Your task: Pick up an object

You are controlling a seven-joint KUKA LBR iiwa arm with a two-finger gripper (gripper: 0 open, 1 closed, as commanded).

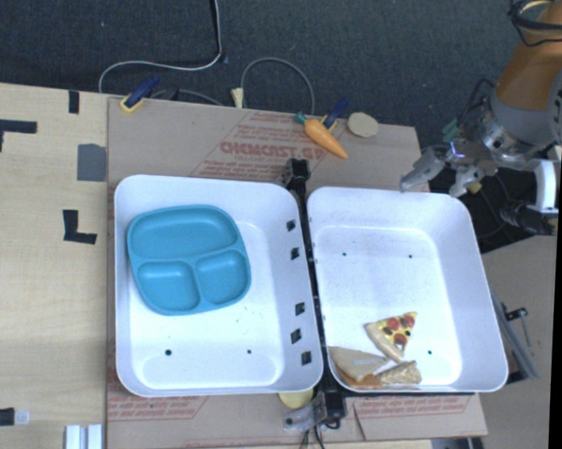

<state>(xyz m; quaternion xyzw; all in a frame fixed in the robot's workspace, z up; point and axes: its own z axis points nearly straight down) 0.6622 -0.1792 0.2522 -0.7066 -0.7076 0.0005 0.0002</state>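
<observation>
A toy pizza slice (393, 334) lies in the right bin (450, 228), near its front. Just in front of the pizza slice, against the bin's front wall, rest tan bread-like pieces (372, 369). A blue divided plate (188, 257) sits in the left bin (263, 209). My gripper (441, 175) hovers above the back right corner of the right bin, open, with nothing between its fingers. It is well apart from the pizza slice and the bread.
A toy carrot (325, 139) and a round beige piece (363, 126) lie on the cardboard behind the bins. Cables run across the dark floor at the back. A yellowish object (293, 398) peeks out below the bins' front edge.
</observation>
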